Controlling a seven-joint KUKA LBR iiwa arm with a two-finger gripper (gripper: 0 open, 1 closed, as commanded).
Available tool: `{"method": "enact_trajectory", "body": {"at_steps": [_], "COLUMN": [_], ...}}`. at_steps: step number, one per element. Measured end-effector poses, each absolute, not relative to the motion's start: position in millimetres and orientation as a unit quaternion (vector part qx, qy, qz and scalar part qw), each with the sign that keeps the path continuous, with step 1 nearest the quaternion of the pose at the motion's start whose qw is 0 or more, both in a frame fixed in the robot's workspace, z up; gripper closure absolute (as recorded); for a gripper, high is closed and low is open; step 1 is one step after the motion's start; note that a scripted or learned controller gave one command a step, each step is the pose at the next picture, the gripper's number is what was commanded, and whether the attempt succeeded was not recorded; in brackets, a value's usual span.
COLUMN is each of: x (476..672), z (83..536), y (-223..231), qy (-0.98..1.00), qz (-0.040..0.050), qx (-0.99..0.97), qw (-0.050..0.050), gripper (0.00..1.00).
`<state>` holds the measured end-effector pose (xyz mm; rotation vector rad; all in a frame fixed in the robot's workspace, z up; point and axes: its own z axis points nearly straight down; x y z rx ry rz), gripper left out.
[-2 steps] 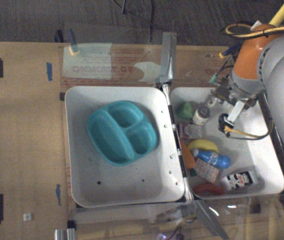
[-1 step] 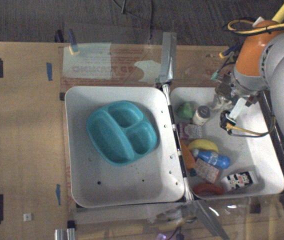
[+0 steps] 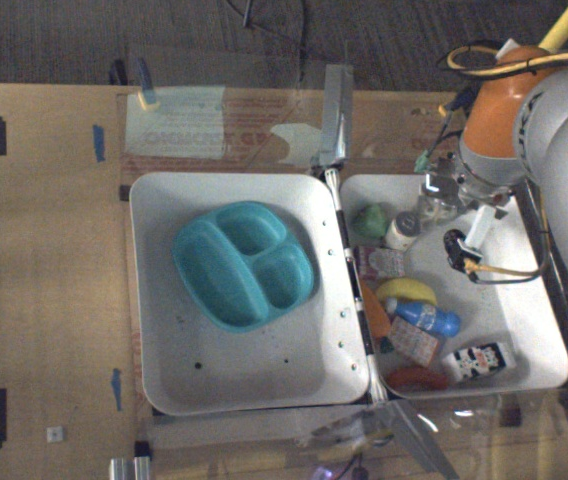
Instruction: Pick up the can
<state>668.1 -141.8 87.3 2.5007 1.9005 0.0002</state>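
While the gripper point(image 3: 434, 206) hangs over the right bin's point(image 3: 534, 358) far end, the can point(image 3: 401, 231) lies just beside it, unlifted. Its claw state I cannot tell; grasping and lifting remain.

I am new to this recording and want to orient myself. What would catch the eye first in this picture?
The teal divided plate stands out, lying alone in the left bin. Next comes the grey arm with its orange band, reaching over the right bin from the right. Small items crowd that bin's left side, including a yellow banana and a blue bottle.

Small can point(image 3: 401, 231), upright, right bin point(image 3: 539, 318)
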Motion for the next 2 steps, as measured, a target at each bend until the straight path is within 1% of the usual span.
{"method": "enact_trajectory", "body": {"at_steps": [1, 2], "x": [667.9, 661.7], "z": [86.3, 93.1], "y": [-141.5, -202.3], "qy": [0.605, 0.472], "qz": [0.0, 0.0006], "qx": [0.796, 0.882], "qw": [0.0, -0.004], "gripper": [0.0, 0.0]}}
